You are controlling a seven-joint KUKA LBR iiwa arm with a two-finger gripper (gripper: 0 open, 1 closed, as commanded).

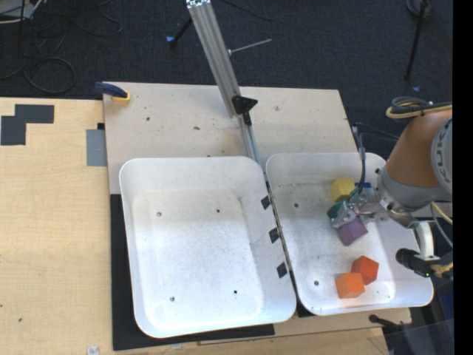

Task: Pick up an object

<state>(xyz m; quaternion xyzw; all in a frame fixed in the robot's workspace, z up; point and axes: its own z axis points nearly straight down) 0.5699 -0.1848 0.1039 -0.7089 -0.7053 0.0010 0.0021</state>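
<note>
1. While scanning from the frame's left, a small blue and yellow clamp (112,92) lies at the upper left corner of the desk (295,120).
2. Left bin (148,198) sits centre-left, white, shallow.
3. Silver rail (219,58) slants from top centre down to the gap between the bins.
4. Right bin (310,272) holds all the blocks.
5. Yellow block (341,188) sits upper middle of the right bin, a green piece (336,211) just below it.
6. Purple block (352,231) lies just beside the hand (360,209), touching or nearly so; can't tell.
7. Red block (366,268) and orange block (349,285) are touching, lower right of the bin.
8. Hand hangs over the purple block; released or clenched, cannot tell.
9. Arm (417,161) enters at right edge.
</note>
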